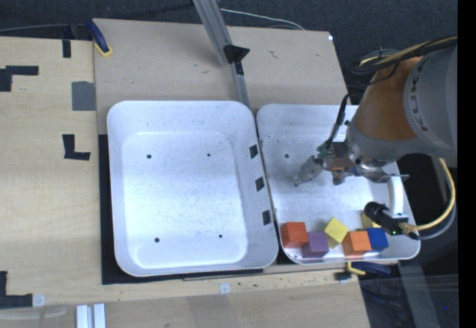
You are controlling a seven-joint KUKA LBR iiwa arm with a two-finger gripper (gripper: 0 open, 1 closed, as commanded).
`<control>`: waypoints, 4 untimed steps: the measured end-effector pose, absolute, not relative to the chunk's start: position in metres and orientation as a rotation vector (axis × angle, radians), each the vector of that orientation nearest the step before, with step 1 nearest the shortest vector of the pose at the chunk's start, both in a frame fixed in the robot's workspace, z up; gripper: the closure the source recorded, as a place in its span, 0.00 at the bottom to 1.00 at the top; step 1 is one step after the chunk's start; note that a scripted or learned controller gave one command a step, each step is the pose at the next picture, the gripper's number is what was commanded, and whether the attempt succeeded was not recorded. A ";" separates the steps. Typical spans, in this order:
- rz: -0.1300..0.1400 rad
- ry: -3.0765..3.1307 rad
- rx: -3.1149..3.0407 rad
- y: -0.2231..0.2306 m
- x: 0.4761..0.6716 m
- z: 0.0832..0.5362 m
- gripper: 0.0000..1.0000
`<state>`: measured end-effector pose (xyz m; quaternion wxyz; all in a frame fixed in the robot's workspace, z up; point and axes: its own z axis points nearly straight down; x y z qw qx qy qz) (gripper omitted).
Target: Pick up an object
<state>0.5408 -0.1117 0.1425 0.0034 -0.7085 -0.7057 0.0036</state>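
Tool (321, 168) fingers spread, nothing btwn, over right bin (297, 122); blocks at 6 o'clock; yellow block (336, 230) prob light, rigid; grip flat sides.

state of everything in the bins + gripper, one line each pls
gripper: over the right bin, open, nothing between its fingers
orange block: resting on the right bin's floor, near edge
purple block: resting beside the orange block
yellow block: resting, turned at an angle
second orange block: resting against the blue block
blue block: resting, near corner
right bin: holds all the blocks
left bin: flat on the bench
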 end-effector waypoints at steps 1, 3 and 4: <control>-0.004 -2.226 -2.219 -0.086 0.536 0.195 0.00; 0.001 -2.228 -2.209 -0.015 0.546 0.191 1.00; 0.003 -2.227 -2.207 0.062 0.505 0.191 1.00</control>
